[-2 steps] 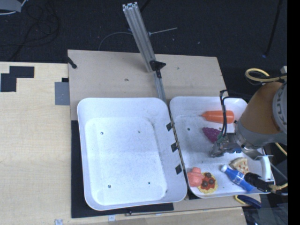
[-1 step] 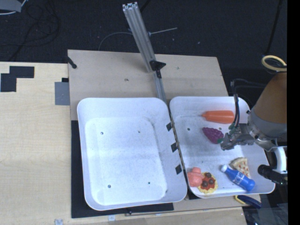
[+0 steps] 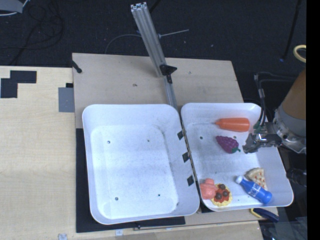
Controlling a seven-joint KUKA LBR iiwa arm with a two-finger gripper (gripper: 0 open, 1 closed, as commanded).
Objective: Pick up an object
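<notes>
The right bin [image 3: 210,115] holds several toy items. An orange carrot [image 3: 233,124] lies near its far edge, and a purple bunch of grapes [image 3: 227,143] sits just below it. Along the near edge are a red-pink toy [image 3: 208,188], a round yellow tart with berries [image 3: 221,196], a blue bottle [image 3: 255,190] and a waffle slice [image 3: 257,175]. My gripper [image 3: 251,145] hangs low over the bin's right side, just right of the grapes and apart from them. Nothing shows between its fingers.
The left bin [image 3: 131,164] lies beside the right one, joined by black clips [image 3: 186,157]. A slanted aluminium bar [image 3: 152,39] rises behind the bins. The grey arm with its orange band [image 3: 296,96] comes in from the right edge.
</notes>
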